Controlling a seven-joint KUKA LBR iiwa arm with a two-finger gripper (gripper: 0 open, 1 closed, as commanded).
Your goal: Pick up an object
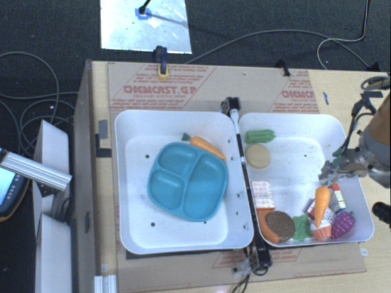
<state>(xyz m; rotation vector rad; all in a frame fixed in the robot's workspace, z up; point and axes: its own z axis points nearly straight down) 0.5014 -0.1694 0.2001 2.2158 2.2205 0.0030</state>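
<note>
Bench (pixel 183 78) surface is brown printed cardboard and carries two shallow white plastic bins, side by side and touching along a central clamp rail. Arm (pixel 376 136), grey, enters from the right edge and bends down over the right rim of the right bin (pixel 293 157). Claw (pixel 335 171) hangs low just inside that rim, directly above the upright carrot; whether it stands wide or narrow cannot be told, and nothing is seen between its tips.

Left bin (pixel 137 163) holds two items. One blue divided plate (pixel 188 180), smooth plastic with rounded corners and three compartments, lies flat at the bin's centre. One orange carrot (pixel 206 146), tapered with a green end, lies just beyond the plate's far corner, touching its rim.

Right bin holds the candidate objects for picking, counted as follows. One green pod-shaped piece (pixel 259 136) lies near the far wall. One pale tan disc (pixel 258 156) sits just in front of it. One small printed box (pixel 263 194), red and white, lies flat near the left wall. One brown round patty (pixel 280 223) rests on an orange piece at the near-left corner. One green leafy piece (pixel 301 226) lies just beside the patty. One upright carrot (pixel 321 201) stands tilted amid a cluster at the near-right corner. One purple grape cluster (pixel 343 223), knobbly, lies at the cluster's right end. Remaining cluster pieces are too small to identify.
</note>
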